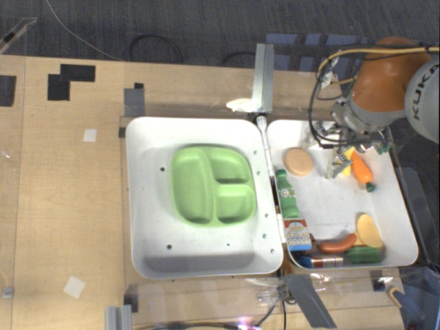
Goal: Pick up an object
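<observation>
Progress: pick not yet made, by my reading. The gripper [342,162] sits low over the upper part of the right bin [405,215], between the tan disc and the toy carrot; nothing shows between its fingers, and I can't tell whether they are spread or pressed together.
Left to do: settle on one item, close on it, lift it off the bin floor.
Likely target: the toy carrot [362,170], just beside the gripper on its right side, lying flat at a slant, apparently touching or nearly touching the tool. A judgement only; the tan disc [299,161] on the other side is about as near.
Toy carrot: orange tapered body, small green tip at its lower end, smooth plastic look.
Tan disc: round, flat, matte, cookie-like.
Green bottle [285,194]: slim, lying along the right bin's left wall, label end toward a small printed carton [298,236].
Bottom row: red sausage-shaped piece [337,243], dark green cylinder [363,255], pale yellow oval [369,230], a red-and-dark marker-like stick [323,260]; all crowded together, some touching.
Left bin [148,198]: holds a lime-green divided plate [212,184], three compartments, rounded corners, glossy.
Bins: shallow white plastic, rounded rims, side by side.
Arm: grey with orange band [388,78], cables looped above the wrist.
</observation>
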Motion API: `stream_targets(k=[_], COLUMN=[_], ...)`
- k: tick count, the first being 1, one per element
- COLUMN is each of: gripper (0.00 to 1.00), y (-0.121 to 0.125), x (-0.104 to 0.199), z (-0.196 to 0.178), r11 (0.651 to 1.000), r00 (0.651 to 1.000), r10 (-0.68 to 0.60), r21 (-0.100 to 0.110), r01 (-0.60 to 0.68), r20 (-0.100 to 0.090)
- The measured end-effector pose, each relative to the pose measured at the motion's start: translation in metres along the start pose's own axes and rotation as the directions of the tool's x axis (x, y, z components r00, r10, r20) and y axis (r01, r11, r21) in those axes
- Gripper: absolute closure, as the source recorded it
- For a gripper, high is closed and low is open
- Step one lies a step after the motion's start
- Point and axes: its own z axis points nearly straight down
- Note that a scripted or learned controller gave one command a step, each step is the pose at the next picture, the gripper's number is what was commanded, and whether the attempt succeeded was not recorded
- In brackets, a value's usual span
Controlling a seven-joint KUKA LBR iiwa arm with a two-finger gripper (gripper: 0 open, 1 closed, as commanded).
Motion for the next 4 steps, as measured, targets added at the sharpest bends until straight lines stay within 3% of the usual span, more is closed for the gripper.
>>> stream_targets(k=[1,2,3,4], gripper=[1.00,1.00,1.00,1.00], y=[-0.001,0.057,0.032,0.001], x=[-0.004,-0.034,-0.019,0.076], z=[-0.015,-0.130,-0.193,-0.088], r11=[1.000,0.996,0.998,0.998], r00=[1.000,0.996,0.998,0.998], r10=[0.003,-0.088,0.066,-0.056], r21=[0.006,0.003,-0.002,-0.012], r01=[-0.003,0.088,-0.066,0.056], r20=[0.013,0.009,-0.001,-0.015])
